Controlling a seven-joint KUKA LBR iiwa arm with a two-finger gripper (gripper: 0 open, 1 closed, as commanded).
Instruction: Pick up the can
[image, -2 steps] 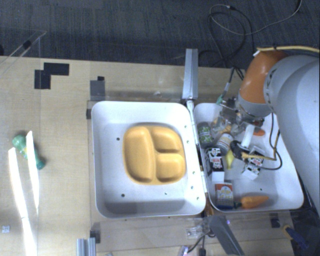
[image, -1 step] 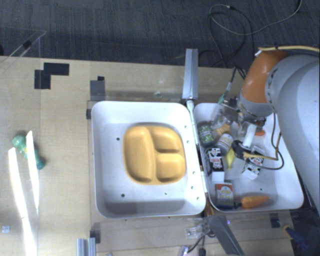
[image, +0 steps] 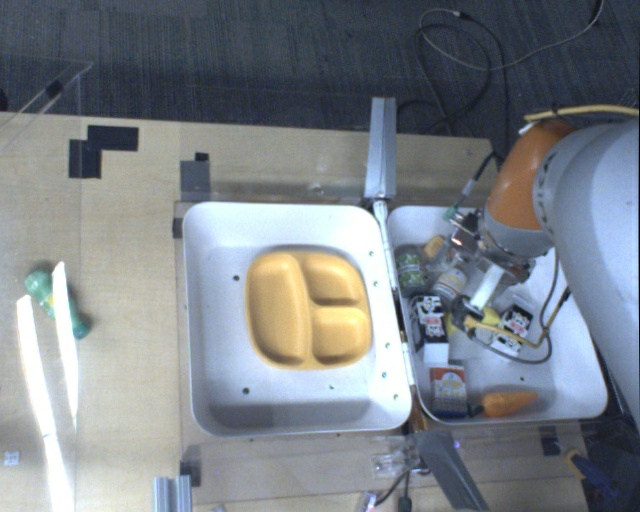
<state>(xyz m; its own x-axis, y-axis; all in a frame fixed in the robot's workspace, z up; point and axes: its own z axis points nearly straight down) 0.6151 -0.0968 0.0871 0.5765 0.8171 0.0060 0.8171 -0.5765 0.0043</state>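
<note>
Presently, item: can (image: 409, 268), greenish, sitting in the right bin (image: 580, 395) against the wall shared with the left bin. It is lying to the camera-left of the gripper (image: 462, 290), slightly farther up the view, near but apart. Gripper is hanging low over the clutter (small packets, an orange object nearer the front); whether it is spread or closed cannot be told. Can's long axis: unclear, seemingly upright. Judgement: the reach is calling for a short shift camera-left.

Floor: dark ribbed carpet (image: 250, 60) beyond the bench's far edge | black cables (image: 480, 50) looping there | Bench: pale wood top (image: 120, 250) | black L-shaped marks (image: 98, 148) near its far-left corner | bright glare strips (image: 45, 390) at left edge, possibly clear plastic
</note>
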